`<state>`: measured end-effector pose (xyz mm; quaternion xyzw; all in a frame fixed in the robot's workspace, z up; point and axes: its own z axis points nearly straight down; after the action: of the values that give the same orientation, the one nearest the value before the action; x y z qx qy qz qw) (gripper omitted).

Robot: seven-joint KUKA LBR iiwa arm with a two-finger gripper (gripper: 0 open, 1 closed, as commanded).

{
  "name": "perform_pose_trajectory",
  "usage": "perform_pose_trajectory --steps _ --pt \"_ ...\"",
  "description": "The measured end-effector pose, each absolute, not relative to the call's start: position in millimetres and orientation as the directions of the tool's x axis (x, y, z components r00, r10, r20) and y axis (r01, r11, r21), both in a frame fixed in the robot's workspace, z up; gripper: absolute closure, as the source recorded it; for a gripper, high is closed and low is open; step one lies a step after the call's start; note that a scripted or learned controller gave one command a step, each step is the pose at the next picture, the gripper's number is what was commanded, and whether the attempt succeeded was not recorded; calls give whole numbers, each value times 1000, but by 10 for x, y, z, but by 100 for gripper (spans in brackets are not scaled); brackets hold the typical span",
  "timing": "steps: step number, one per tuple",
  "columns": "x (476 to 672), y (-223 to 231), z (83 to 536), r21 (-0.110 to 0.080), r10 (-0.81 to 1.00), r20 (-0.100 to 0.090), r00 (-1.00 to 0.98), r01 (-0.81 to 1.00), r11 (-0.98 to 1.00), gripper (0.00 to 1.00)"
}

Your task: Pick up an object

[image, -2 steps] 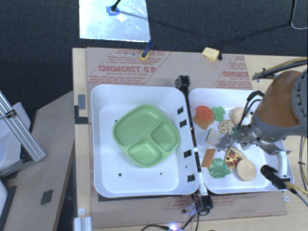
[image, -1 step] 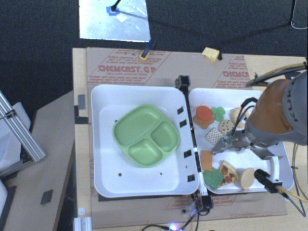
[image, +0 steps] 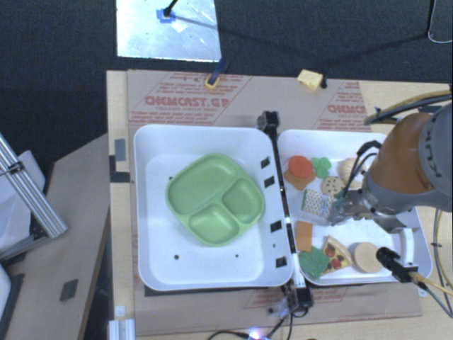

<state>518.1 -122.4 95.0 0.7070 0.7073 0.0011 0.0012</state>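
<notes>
Pizza slice [image: 337, 253], round cracker [image: 365, 256] and green leafy piece [image: 313, 262] sit crammed at the front of right bin [image: 425, 257]. Gripper [image: 338, 210] is low over patterned wafer [image: 316, 203], w/ orange block [image: 304, 235] just beside; can't tell its grip state. Risk: toys packed so tight it probably nudges neighbours or pinches two at once. Green tray [image: 214, 199] lies in left bin [image: 152, 211].

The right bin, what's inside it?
Toy food lies in the right bin: a tomato, cookie, pizza slice, green leaf. The arm covers the bin's right part, hiding whatever lies beneath.
</notes>
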Motion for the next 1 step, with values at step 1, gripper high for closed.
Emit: perform_pose_trajectory --steps 1 --pt "5195 -1212 1589 8 1000 -2 -4 1000 4 100"
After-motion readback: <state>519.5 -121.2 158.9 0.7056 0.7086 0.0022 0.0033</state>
